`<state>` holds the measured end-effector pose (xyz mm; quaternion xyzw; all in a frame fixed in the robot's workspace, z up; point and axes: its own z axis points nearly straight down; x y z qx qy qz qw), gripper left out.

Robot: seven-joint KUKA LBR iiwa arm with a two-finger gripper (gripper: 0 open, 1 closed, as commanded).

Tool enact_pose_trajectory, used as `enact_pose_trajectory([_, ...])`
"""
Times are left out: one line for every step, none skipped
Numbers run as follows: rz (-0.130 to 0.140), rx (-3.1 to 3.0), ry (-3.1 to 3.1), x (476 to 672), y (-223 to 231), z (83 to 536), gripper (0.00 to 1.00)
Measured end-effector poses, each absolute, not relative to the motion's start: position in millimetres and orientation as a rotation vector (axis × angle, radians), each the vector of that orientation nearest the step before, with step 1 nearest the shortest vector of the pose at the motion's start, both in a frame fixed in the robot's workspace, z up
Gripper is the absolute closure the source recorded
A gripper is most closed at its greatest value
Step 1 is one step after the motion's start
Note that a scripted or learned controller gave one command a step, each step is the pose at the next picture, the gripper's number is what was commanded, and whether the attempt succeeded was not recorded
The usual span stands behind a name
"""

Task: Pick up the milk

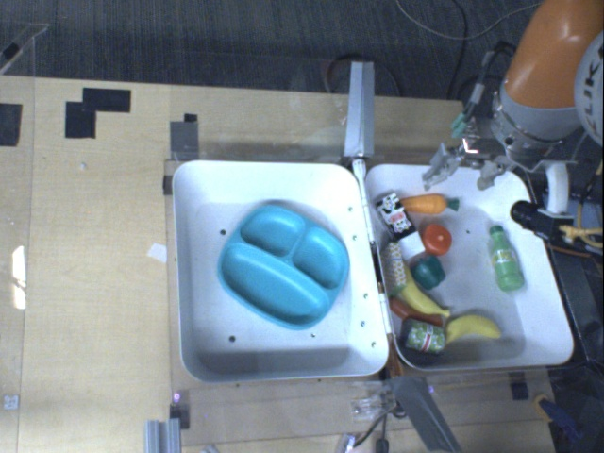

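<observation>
The milk is a small black-and-white carton lying at the left edge of the right bin, close to the divider. An orange carrot lies right beside it. My gripper hangs over the bin's far edge, up and to the right of the milk, and is apart from it. Its two fingers are spread open and nothing sits between them.
The right bin also holds a red tomato, a green bottle, a teal piece, two bananas and a can, all crowded near the milk. A blue divided plate lies in the left bin.
</observation>
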<state>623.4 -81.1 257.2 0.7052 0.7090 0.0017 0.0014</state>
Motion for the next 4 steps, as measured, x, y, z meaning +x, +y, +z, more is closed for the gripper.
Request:
enact_pose_trajectory([0.036,2.132,2.275,674.5,-87,127,0.00])
enact_pose_trajectory([0.008,2.280,2.154,636.3,-84,190,0.00])
enact_pose_trajectory([0.029,2.272,2.143,675.9,-86,122,0.00])
enact_pose_trajectory([0.009,2.194,2.240,671.4,-85,88,0.00])
